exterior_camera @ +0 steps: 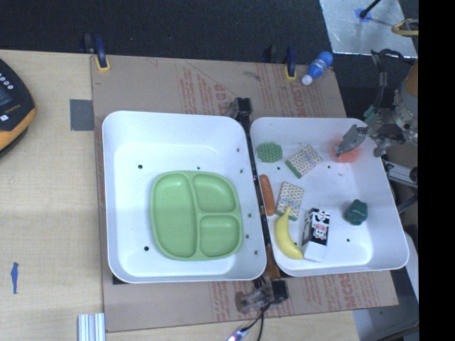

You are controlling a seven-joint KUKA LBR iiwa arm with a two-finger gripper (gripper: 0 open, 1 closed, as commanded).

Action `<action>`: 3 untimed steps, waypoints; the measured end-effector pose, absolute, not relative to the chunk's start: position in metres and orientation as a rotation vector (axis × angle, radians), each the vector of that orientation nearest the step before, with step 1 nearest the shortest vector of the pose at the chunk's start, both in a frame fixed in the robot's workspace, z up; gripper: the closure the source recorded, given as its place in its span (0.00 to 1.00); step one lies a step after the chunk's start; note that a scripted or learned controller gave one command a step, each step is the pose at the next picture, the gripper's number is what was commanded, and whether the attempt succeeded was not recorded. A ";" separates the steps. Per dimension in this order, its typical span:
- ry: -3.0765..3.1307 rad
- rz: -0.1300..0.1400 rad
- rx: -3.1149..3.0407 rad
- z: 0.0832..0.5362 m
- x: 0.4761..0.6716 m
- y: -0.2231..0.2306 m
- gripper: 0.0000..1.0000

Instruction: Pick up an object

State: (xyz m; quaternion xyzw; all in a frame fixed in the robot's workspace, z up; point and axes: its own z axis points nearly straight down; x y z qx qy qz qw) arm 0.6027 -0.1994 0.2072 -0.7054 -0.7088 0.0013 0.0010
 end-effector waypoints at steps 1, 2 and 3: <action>-2.224 0.006 -2.213 0.091 0.560 -0.189 0.00; -2.225 0.002 -2.216 0.092 0.649 -0.200 0.00; -2.226 0.002 -2.214 0.107 0.657 -0.157 0.00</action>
